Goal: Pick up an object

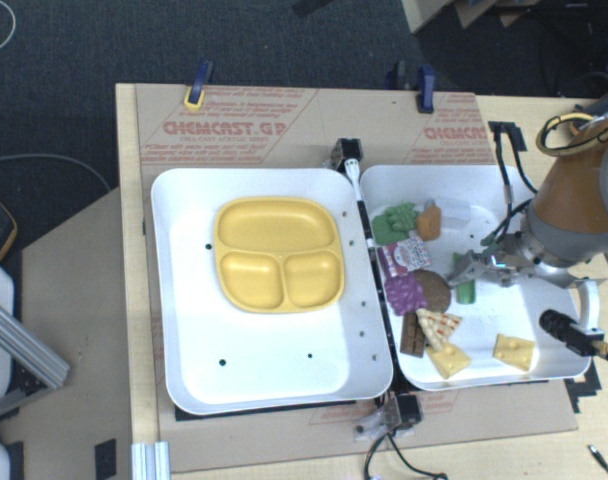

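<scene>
1. A grey KUKA arm [574, 203] with an orange band reaches in from the right over the right-hand bin [544, 368], its gripper [468, 271] low among a scatter of toy food

2. The gripper's tip sits beside a small green piece [467, 291] near the middle of the bin; whether the jaws are apart or closed cannot be told from this slant, and nothing can be seen between them

3. Candidates for the pick lie to the gripper's left: a green leafy piece [392, 223] and an orange piece [429, 220] toward the far side, a purple grape bunch [404, 291] touching a brown round piece [433, 291], and a dark bar [413, 335] near the front wall

4. Two yellow cheese wedges rest toward the front, one [446, 353] against the dark bar, the other [514, 351] apart on bare floor

5. All look like light, hard plastic, likely stiff and a little slippery; the lone wedge appears the easiest grip, taken across its flat sides, while the grape bunch is crowded by neighbours

6. The left-hand bin [184, 298] holds a yellow divided plate [279, 251], well apart from the arm

7. The pick looks not yet made
</scene>
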Robot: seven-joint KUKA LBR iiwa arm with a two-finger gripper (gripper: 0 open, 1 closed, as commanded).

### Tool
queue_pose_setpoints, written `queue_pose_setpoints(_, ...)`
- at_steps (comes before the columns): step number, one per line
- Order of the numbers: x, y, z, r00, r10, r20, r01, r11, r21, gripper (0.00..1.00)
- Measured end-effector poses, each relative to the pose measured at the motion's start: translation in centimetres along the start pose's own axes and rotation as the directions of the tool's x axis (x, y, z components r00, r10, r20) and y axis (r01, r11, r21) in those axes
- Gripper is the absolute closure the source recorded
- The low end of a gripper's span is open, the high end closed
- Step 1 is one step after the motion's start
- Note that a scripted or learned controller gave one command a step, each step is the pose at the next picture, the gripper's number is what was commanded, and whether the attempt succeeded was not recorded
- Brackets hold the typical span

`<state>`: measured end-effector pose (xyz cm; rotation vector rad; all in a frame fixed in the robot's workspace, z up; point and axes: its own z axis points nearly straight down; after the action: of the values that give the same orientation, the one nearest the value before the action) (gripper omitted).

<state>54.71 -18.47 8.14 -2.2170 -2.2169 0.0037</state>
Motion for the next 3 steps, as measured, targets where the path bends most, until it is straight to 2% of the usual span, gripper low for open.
queue_pose_setpoints(1, -0.1, 0.1, -1.4, 1.0, 0.0, 0.003, 0.0, 1.0, -0.006, 1.0)
queue_pose_setpoints(2, 0.2, 0.9, -5.9, 1.0, -0.001, 0.005, 0.001, 1.0, -0.011, 1.0)
queue_pose_setpoints(3, -0.8, 0.7, -11.4, 1.0, 0.001, 0.007, 0.0, 1.0, -0.013, 1.0)
